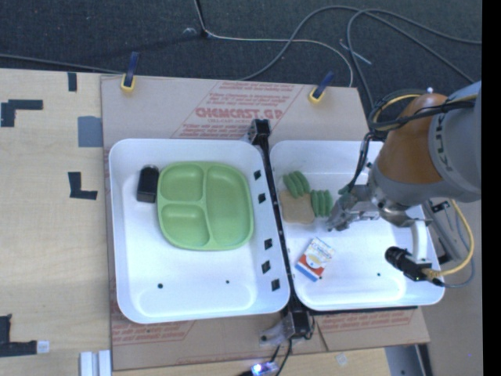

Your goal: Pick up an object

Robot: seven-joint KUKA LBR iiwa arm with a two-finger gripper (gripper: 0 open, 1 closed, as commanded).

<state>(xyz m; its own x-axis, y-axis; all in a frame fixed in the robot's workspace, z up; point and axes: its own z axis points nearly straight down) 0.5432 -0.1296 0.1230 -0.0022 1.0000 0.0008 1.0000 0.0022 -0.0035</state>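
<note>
**Pick not yet made: pincer low in the right bin, nothing lifted**

The pincer (342, 216) is hanging low inside the right bin (368, 288), reaching in from the right; its state is impossible to tell from this angle. Nothing is showing in its grasp.

Just beside its tip a green ridged piece (321, 202) is lying on the bin floor, with a tan block (296, 208) touching it and a second green ridged piece (297, 183) above that. A small red, white and blue packet (315, 258) is lying apart, nearer the front wall.

In the left bin (125, 233) a green divided tray (206, 205) is resting flat, a black object (148, 184) at its edge.

Judgement: approach looks underway; closing and lifting are remaining.
</note>
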